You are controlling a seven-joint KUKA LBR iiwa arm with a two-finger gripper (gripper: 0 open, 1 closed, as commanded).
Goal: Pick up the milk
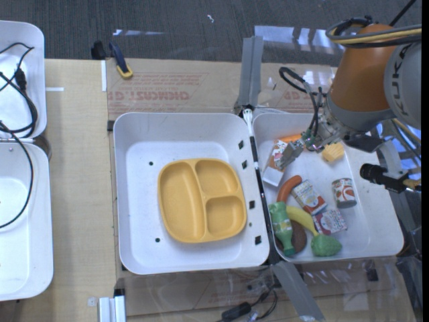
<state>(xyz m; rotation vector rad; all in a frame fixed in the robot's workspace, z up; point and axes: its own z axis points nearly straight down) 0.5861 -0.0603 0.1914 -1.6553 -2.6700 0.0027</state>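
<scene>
The milk looks like the small white carton with red print (306, 195), lying in the middle of the right bin (382, 237). My gripper (293, 153) hangs low at the bin's back left, under the orange wrist band. It is above and to the left of the carton, apart from it. Just left of the gripper stands a red and white box (277, 155), very close to it. Nothing is visibly held.
Around the carton lie a red sausage (289, 187), a banana (300, 217), a green bottle (281, 228), a tin can (344, 192), a red-white packet (331, 221), a green vegetable (326, 245) and a cheese wedge (333, 153). A yellow divided plate (201, 200) sits in the left bin (134, 180).
</scene>
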